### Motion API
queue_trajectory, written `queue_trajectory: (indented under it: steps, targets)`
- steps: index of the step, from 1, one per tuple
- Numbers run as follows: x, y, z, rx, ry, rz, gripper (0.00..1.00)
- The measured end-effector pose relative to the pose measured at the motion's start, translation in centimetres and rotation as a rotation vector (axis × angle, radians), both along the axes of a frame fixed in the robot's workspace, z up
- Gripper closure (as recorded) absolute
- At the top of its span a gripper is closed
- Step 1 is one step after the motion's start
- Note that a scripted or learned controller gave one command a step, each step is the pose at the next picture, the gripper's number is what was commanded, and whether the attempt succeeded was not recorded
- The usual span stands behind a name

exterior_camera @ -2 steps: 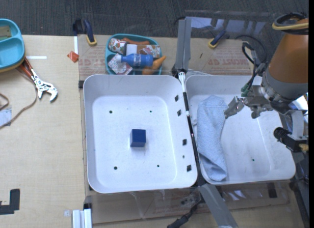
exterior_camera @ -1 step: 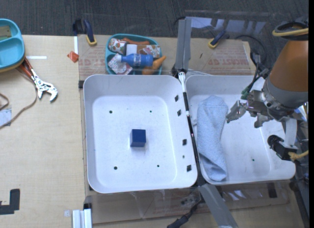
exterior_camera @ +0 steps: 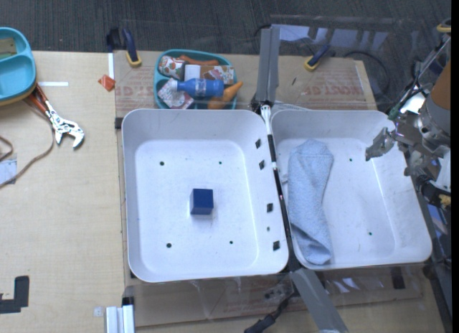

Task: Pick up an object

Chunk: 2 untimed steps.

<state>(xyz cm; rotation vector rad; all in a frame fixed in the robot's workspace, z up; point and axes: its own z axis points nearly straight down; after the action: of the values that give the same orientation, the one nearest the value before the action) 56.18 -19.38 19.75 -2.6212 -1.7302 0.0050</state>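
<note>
Nearest the camera, the blue block (exterior_camera: 202, 201) sits alone near the middle of the left bin (exterior_camera: 136, 181), a small dark-blue cube resting flat, and the pale cloth (exterior_camera: 310, 199) lies crumpled lengthwise along the left side of the right bin (exterior_camera: 401, 209); neither is lifted, so I judge the pick as not yet begun. Farther right, the gripper (exterior_camera: 380, 145) hangs over the right bin's far corner, well apart from both (whether it is spread or closed I cannot tell).
</note>
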Motion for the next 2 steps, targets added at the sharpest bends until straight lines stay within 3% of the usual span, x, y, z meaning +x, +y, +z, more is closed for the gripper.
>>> queue_trajectory:
  steps: [1,2]
  targets:
    - [0.0,0.0,0.9,-0.001,0.001,0.002,1.0]
    - [-0.2,5.3,-6.0,0.0,0.002,-0.39,1.0]
